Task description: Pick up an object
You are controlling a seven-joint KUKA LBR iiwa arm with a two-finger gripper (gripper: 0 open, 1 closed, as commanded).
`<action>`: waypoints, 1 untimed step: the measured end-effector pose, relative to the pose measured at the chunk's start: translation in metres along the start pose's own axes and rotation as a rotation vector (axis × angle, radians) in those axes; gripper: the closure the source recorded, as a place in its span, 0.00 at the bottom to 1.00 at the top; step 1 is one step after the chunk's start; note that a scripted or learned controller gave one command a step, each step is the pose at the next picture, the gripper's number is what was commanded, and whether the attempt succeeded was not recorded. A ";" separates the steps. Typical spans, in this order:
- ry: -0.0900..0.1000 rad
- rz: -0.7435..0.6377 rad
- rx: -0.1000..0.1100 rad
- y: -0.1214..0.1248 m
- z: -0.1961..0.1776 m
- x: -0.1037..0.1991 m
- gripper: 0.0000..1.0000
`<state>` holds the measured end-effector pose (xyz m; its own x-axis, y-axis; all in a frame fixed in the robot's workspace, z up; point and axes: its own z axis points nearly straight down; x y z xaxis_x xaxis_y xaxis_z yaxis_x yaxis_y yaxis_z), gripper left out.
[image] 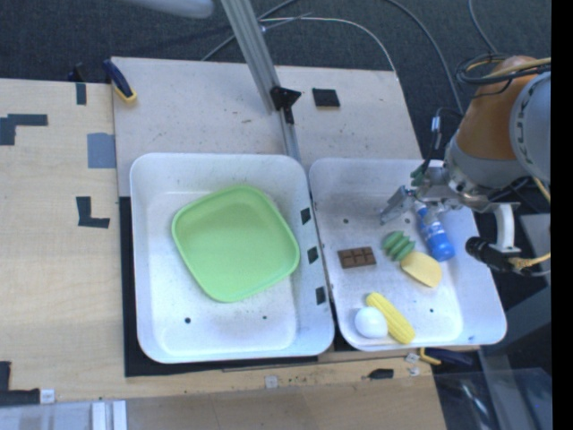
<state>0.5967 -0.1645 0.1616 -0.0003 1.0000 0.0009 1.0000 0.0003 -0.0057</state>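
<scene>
My gripper [406, 213] hangs over the back part of the right bin [345, 186], open, with nothing between its fingers. A blue bottle [437, 239] lies just to its right, close to one finger; I cannot tell whether they touch. In front of the gripper lie a small green piece [397, 244], a yellow wedge [422, 269] and a brown chocolate bar [356, 258]. Near the bin's front edge rest a yellow corn cob [391, 317] and a white ball [369, 322].
The left bin [148, 240] holds a light green square plate [235, 240]. A slanted metal pole [260, 52] rises behind the bins. Cables [421, 70] run behind the right bin, and the arm's orange band [492, 115] stands at the right.
</scene>
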 end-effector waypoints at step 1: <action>0.000 0.000 0.000 0.000 0.063 0.000 0.00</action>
<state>0.5963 -0.1646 0.0985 -0.0005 1.0000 0.0010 1.0000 0.0005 -0.0057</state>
